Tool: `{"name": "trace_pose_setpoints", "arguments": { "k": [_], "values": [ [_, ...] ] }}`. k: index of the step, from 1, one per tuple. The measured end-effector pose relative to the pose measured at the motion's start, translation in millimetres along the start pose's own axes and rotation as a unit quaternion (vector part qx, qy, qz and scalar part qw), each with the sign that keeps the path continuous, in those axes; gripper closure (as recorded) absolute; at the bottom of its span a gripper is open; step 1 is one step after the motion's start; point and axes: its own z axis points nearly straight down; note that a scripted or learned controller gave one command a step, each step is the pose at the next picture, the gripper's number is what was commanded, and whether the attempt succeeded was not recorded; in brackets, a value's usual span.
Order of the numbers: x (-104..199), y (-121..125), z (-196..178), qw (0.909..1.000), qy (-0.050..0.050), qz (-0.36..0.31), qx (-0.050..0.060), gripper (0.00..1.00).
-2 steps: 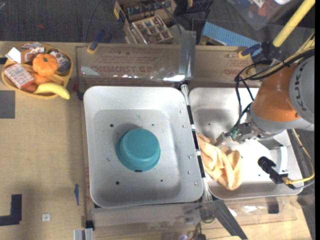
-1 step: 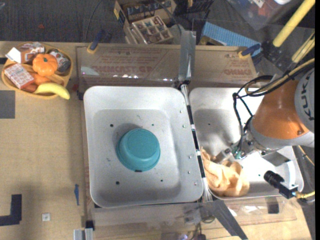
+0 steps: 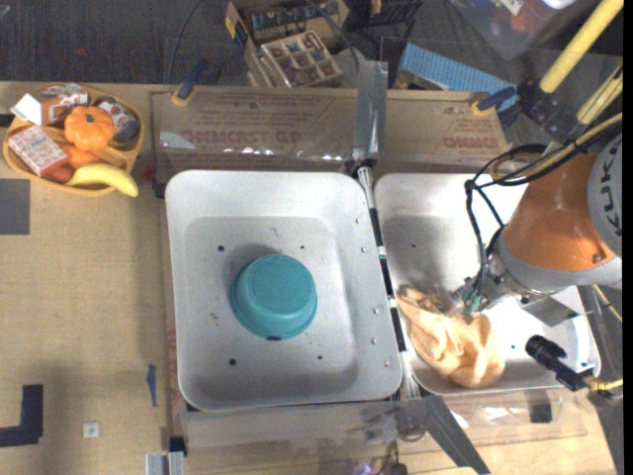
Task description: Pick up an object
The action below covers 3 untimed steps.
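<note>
Over the right bin (image 3: 435, 201), the hand (image 3: 473, 298) meets a crumpled cloth (image 3: 455, 339); its grip can't be told.

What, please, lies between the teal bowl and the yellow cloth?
In the camera view, bare white floor of the left bin and the bins' adjoining rims separate the teal bowl from the yellow cloth.

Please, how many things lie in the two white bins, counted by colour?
Teal: 1, the upside-down bowl in the left bin.
Yellow-orange: 1, the crumpled cloth in the right bin, below the hand.
Total: 2
</note>
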Motion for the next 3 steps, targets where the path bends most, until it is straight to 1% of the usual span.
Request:
{"name": "trace_pose_setpoints", "arguments": {
  "k": [1, 2, 3],
  "values": [
    [0, 0, 0, 1.0000, 0.000, 0.000, 0.000, 0.00],
    [-6, 9, 11, 0.9987, 0.001, 0.050, 0.006, 0.00],
    [-12, -7, 12, 0.9895, 0.002, 0.145, 0.004, 0.00]
  ]
}}
